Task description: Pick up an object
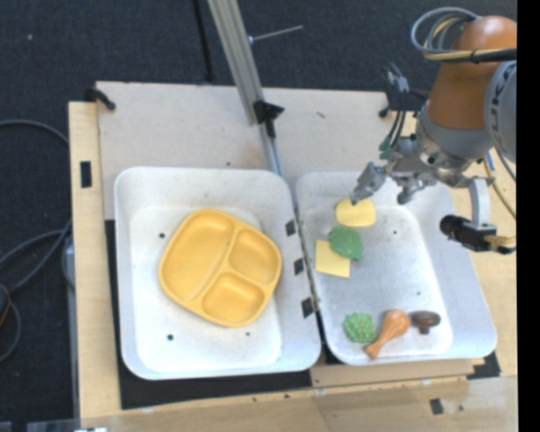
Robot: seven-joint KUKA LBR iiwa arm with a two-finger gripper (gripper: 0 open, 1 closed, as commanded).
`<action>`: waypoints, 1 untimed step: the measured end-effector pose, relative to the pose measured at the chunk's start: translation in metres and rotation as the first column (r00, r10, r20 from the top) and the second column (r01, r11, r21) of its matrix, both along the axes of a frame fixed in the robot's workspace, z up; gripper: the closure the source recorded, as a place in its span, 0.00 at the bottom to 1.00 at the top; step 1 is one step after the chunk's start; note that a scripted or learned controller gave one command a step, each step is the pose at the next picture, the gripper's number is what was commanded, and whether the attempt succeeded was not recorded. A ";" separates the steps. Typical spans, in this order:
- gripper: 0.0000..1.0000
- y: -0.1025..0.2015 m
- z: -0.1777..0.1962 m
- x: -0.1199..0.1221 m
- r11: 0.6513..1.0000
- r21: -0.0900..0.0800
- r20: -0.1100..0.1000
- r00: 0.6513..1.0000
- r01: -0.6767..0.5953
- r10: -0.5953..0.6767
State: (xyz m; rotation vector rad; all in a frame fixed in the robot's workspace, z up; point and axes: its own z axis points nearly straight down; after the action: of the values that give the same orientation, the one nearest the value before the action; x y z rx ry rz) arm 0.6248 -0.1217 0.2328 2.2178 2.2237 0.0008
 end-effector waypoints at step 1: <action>0.00 0.000 0.000 0.000 1.000 0.000 0.000 1.000 0.000 0.000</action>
State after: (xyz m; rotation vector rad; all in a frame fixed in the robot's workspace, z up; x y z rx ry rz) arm 0.6249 -0.1217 0.2328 2.2181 2.2236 0.0011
